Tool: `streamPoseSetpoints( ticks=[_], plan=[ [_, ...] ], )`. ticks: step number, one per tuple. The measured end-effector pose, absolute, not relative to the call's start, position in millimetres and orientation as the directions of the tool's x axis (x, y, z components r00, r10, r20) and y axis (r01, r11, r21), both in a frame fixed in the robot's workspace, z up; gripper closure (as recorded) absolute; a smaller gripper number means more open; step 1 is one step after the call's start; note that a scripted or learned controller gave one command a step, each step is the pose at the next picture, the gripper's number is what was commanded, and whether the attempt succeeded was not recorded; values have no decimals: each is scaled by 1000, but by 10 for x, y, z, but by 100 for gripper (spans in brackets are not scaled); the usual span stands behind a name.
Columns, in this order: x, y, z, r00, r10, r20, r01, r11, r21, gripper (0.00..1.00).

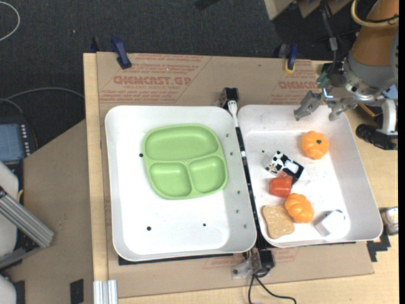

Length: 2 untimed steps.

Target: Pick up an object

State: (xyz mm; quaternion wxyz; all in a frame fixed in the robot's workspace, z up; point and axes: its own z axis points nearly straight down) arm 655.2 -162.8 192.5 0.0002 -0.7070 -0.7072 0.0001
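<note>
Gripper (324, 107) with fingers spread apart and holding nothing, over the far edge of the right bin (354, 170), small orange pumpkin (314, 144) just near of it, second pumpkin (299, 208), red block (280, 186), black-and-white cow toy (283, 164), bread slice (277, 221) nearer, green divided plate (185, 161) in the left bin (126, 170)

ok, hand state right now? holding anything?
Hand: open, fingers spread, nothing between them. It hangs over the far edge of the right bin, apart from the toys lying in it.

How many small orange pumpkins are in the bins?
2, both in the right bin: one pumpkin near its far side, another near its front, beside the toast slice.
</note>
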Motion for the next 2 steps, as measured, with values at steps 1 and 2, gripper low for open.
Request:
streamPoseSetpoints(
  ticks=[1,2],
  plan=[
    [6405,-1207,779,-3,1000,4,1000,3,-10,0],
    [5686,-816,1907,-2,1000,2,1000,2,1,0]
  ],
)
